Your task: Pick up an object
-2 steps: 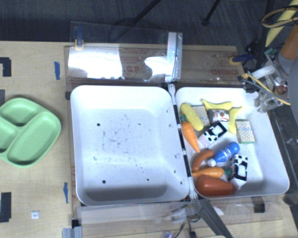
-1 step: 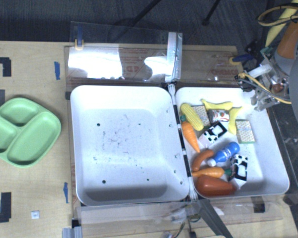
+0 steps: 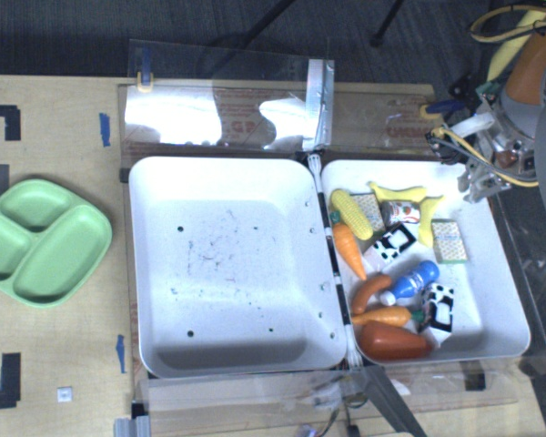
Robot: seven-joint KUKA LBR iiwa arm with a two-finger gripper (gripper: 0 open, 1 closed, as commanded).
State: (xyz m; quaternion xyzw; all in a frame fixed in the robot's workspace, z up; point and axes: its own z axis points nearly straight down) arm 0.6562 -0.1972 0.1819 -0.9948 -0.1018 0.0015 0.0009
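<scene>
step: pre-grasp / approach, nothing picked yet imo. arm sits at the far right edge of frame, above the back-right corner of the right bin (image 3: 491,326). tool (image 3: 480,186) is roughly at that rim, cables and wrist hw crowd it, so whether it's open or closed: can't tell. nothing visibly in it.

candidate objs all in the right bin, clustered left/centre:
- corn cob (image 3: 351,213) back-left, tilted
- banana (image 3: 409,197) back-centre, closest thing to the tool, just fwd and left of it
- carrot (image 3: 349,249) along the left wall, below the corn
- blue bottle (image 3: 413,282) mid bin, lying on its side
- brown sausage-like piece (image 3: 394,340) at the front, touching an orange piece above it
- small checkered pad (image 3: 448,240) right of centre, lying flat, apart from the pile

left bin (image 3: 155,189) has no objs, just scuffs. green divided plate (image 3: 42,240) on the table (image 3: 64,116) to the far left, not relevant.

next move, my read: pick a target, translate left + fwd over it, align w/ its long axis, descend. banana = shortest travel but curved and overlapping a small packet. front pile is touching stuff → risk of multi-contact or slip. bottle is rounder, may roll.
</scene>
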